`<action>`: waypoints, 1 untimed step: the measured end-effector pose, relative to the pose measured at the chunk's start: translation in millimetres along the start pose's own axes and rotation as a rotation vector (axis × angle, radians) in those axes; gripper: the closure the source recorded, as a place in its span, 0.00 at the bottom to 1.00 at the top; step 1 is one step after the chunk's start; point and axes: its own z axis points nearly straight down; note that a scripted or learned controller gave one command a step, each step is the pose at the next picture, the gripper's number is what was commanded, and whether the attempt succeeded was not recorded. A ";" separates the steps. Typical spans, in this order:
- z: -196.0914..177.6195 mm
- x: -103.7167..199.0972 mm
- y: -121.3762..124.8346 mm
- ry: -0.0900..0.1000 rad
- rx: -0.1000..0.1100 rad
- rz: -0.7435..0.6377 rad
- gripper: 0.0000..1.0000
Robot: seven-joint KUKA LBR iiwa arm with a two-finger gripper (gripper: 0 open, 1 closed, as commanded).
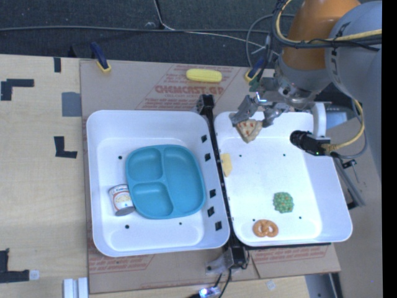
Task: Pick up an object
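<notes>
My gripper (pixel 255 118) hangs over the back left corner of the right bin (pixel 329 194). A tan, waffle-like piece of toast (pixel 248 130) sits between its fingertips, lifted a little off the bin floor. In the same bin lie a green broccoli floret (pixel 283 202), a brown pretzel (pixel 265 229) near the front wall, and a pale yellow piece (pixel 227 164) against the left wall.
The left bin (pixel 99 166) holds a blue divided plate (pixel 165 180) and a small can (pixel 121 199) on its side next to it. A yellow oblong object (pixel 203 75) lies on the cardboard behind the bins. Black clips line the divider (pixel 214 166) between the bins.
</notes>
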 end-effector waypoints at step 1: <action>17.2 54.6 13.0 -0.001 0.001 0.001 1.00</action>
